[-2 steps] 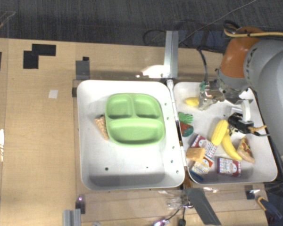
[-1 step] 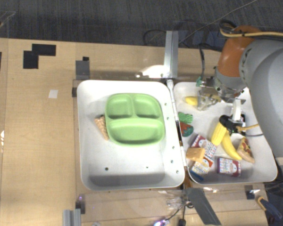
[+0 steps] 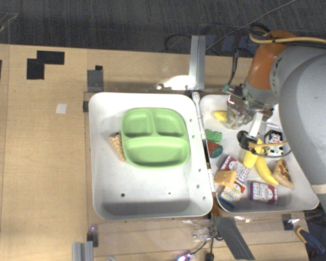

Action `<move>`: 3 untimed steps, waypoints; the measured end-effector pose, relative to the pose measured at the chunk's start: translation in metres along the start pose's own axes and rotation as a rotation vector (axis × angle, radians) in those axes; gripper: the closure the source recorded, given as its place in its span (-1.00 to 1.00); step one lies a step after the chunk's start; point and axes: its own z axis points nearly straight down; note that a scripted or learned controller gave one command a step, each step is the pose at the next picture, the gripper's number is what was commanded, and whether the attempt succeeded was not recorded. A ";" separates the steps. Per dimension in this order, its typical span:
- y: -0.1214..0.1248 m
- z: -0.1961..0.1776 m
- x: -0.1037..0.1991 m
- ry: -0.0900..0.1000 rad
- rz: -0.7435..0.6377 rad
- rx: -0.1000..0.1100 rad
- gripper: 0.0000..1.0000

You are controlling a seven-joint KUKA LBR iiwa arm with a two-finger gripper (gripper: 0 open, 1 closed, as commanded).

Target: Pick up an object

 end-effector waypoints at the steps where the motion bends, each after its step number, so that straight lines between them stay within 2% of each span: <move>1: 0.003 0.000 0.002 0.011 0.251 -0.011 1.00; 2: 0.012 0.001 -0.033 0.014 0.447 -0.018 1.00; 3: 0.012 0.001 -0.020 0.018 0.745 -0.015 1.00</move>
